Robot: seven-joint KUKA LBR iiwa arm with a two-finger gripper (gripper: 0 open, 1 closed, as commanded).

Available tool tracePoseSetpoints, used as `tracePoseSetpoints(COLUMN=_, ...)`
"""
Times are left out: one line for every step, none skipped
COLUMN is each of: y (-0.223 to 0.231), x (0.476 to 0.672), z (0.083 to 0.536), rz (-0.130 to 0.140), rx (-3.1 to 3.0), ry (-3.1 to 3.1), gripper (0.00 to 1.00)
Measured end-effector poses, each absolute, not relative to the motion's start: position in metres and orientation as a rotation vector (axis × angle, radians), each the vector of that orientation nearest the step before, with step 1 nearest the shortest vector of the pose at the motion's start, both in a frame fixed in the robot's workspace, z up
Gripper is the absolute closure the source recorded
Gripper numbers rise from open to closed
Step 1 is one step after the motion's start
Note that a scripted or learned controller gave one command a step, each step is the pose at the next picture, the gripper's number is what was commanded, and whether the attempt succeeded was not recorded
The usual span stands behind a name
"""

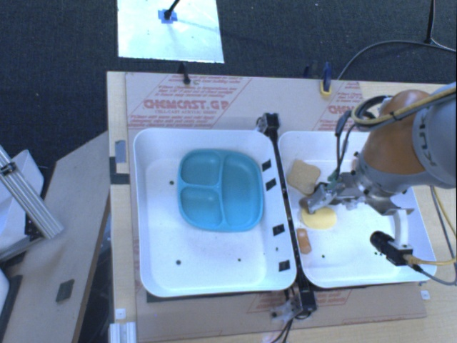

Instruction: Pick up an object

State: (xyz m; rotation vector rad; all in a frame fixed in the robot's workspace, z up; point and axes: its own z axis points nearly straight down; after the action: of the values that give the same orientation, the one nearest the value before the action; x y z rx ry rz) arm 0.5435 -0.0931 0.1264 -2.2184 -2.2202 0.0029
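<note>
In the right bin [357, 266] lie a tan toast-like slice [303, 175], a yellow oval piece [320, 219] and a small orange piece [305, 242] near the divider. My gripper [315, 201] hangs low over the left part of that bin, right above the yellow piece's upper edge and just below the tan slice. From this angle I cannot make out how its tips stand, and nothing visibly sits between them. The grey arm with its orange band [389, 145] reaches in from the right.
The left bin [161, 263] holds a blue divided plate [218, 189]. A row of black clips [277, 184] runs along the divider between the bins. Cables [400, 252] trail over the right bin's right side. A white sheet [169, 20] lies beyond the bench.
</note>
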Motion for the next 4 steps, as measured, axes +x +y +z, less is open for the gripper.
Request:
tracePoseSetpoints(y=-0.094, x=0.544, z=0.14, rz=-0.001, rx=-2.222, ry=-2.223, gripper=1.0)
tracePoseSetpoints(y=-0.094, x=0.542, z=0.203, rz=-0.005, rx=-2.22, ry=-2.229, gripper=1.0)
tracePoseSetpoints(y=-0.094, x=0.544, z=0.255, rz=-0.007, rx=-2.221, ry=-2.231, gripper=1.0)
tracePoseSetpoints(y=-0.041, x=0.535, z=0.259, rz=-0.003, rx=-2.212, ry=-2.231, gripper=1.0)
